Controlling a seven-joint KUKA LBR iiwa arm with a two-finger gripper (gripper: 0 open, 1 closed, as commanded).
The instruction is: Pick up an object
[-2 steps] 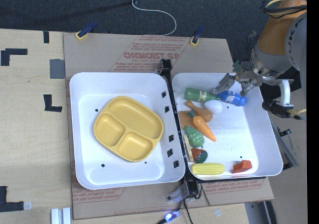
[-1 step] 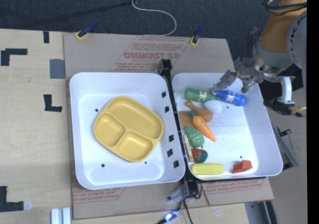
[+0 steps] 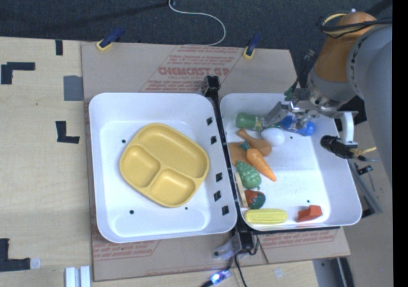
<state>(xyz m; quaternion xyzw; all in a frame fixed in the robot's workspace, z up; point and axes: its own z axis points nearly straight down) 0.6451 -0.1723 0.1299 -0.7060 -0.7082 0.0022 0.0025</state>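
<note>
My claw [image 3: 294, 118] hangs low in the right bin [image 3: 338, 180], upper right of frame, beside a blue object [image 3: 307, 128] and white egg [image 3: 274, 136]; I cannot tell its opening

Toys [image 3: 254, 163] crowd the right bin's [image 3: 336, 190] left side; its middle lies open.
</note>
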